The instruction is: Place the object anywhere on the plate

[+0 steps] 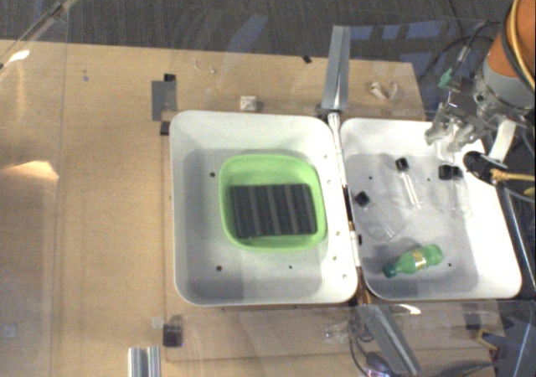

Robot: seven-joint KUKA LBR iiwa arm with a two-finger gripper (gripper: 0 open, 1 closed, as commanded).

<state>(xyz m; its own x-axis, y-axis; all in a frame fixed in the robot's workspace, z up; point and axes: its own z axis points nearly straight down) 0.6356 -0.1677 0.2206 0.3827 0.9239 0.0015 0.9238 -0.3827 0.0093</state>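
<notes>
Gripper (459, 134): hangs over the right bin's (502, 287) far corner; whether it is open or closed, I cannot tell.
Bottle (412, 260): green, on its side, well below-left of the gripper, free of it.
Plate (270, 170): green, far to the gripper's left in the left bin (188, 199).
Why: the pick looks not yet made, so the bottle lies unheld.

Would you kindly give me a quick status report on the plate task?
Gripper over right bin's far edge, holding nothing visible. Green bottle lying in right bin. Green plate in left bin, path open.
</notes>
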